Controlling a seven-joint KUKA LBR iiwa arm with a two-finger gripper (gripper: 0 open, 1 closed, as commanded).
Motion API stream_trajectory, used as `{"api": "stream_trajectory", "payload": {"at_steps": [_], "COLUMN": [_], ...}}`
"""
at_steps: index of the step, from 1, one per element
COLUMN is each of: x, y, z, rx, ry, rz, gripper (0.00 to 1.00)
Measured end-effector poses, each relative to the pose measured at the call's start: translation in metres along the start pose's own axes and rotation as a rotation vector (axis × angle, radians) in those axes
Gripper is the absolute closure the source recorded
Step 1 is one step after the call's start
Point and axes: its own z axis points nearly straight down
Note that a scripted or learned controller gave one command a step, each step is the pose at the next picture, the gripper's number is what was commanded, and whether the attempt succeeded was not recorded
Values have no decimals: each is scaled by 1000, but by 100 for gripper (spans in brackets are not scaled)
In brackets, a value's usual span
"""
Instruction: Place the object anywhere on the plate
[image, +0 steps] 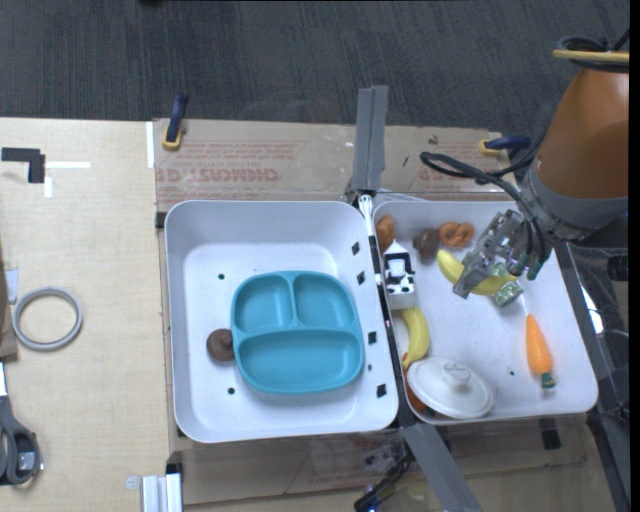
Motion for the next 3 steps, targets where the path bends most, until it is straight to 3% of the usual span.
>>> {"api": "stream_trajectory", "payload": {"at_steps": [1,2,3], "x": [10,77,76], "y": [88,133,133], "z": [35,86,86], "rx": [-1,0,0], "ry": [1,2,2], "rz": [-142,-220,-219], "gripper": [100,100,0]}}
